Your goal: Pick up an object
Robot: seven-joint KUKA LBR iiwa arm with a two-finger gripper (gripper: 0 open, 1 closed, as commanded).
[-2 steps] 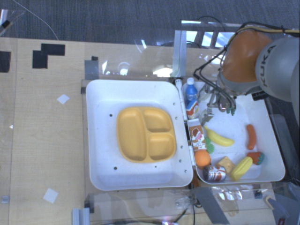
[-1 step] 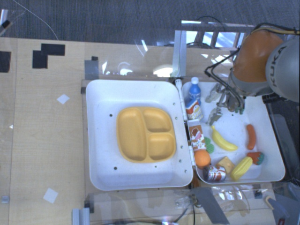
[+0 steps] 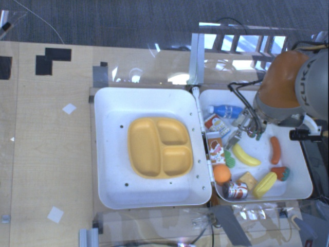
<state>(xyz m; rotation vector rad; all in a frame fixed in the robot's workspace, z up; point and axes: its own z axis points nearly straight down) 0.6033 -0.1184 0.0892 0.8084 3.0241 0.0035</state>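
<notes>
The gripper [image 3: 245, 129] is seen low over the right bin [image 3: 303, 189], above the yellow banana [image 3: 246, 156]. Whether anything is grasped cannot be told — the tips are too small and blurred. Beside the banana lie a blue bottle [image 3: 224, 110], a red sausage [image 3: 276, 150], an orange [image 3: 222, 174], a can [image 3: 236, 191] and a corn cob [image 3: 264, 184]. In the left bin [image 3: 110, 189] a yellow divided tray [image 3: 159, 147] is set, well apart from the arm.

Glossy yellow plastic tray [image 3: 159, 147], white bins [image 3: 110, 138]
</notes>
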